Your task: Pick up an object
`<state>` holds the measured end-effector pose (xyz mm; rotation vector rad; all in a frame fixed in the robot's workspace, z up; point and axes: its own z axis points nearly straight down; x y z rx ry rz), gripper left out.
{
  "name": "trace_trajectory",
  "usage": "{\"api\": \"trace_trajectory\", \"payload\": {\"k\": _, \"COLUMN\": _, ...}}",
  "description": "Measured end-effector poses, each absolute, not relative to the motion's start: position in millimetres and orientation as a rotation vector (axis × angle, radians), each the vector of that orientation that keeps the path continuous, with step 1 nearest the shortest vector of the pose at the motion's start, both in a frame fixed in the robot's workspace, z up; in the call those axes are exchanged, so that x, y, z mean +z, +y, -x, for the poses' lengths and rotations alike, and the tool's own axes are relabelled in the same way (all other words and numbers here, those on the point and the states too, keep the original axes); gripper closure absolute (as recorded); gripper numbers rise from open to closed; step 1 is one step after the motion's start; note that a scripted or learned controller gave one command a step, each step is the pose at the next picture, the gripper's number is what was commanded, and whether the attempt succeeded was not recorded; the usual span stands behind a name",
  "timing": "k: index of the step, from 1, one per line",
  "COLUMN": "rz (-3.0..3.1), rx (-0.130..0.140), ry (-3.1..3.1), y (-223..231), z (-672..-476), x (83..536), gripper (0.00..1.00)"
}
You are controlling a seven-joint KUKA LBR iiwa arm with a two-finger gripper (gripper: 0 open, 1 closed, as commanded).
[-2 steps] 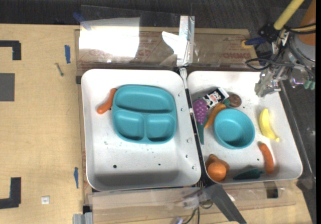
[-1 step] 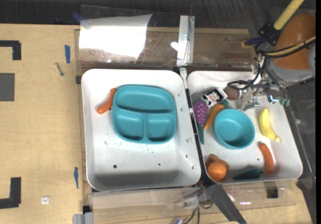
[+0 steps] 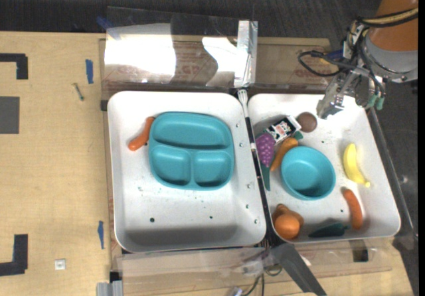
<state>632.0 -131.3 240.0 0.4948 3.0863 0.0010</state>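
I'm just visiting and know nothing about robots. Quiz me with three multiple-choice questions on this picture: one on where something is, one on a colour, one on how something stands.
1. Where is the banana?
A. in the right bin, right of the bowl
B. inside the bowl
C. on the floor

2. What colour is the divided tray?
A. red
B. teal
C. yellow

3. How does the bowl stand?
A. upside down
B. on its side
C. upright

Answers: 1 A, it lies near that bin's right wall; 2 B, it matches the bowl; 3 C, its hollow faces up.
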Motion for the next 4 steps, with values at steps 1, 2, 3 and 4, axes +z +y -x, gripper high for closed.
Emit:
{"api": "trace_trajectory", "payload": {"k": 1, "rz": -0.668, "rx": 0.002, "ry": 3.059, "y": -114, "z": -650.3, "x": 258, "gripper": 1.00}}
{"api": "trace_trajectory", "payload": {"k": 2, "rz": -0.805, "rx": 0.002, "ry": 3.036, "y": -70, "z": -616.7, "x": 212, "gripper": 1.00}}
{"api": "trace_trajectory", "payload": {"k": 3, "rz": -1.033, "rx": 0.006, "ry": 2.961, "y": 24, "z": -650.6, "x": 206, "gripper": 1.00}}
{"api": "trace_trajectory", "payload": {"k": 4, "rz": -1.240, "rx": 0.008, "ry": 2.875, "y": 35, "z": -654.6, "x": 284, "gripper": 1.00}}
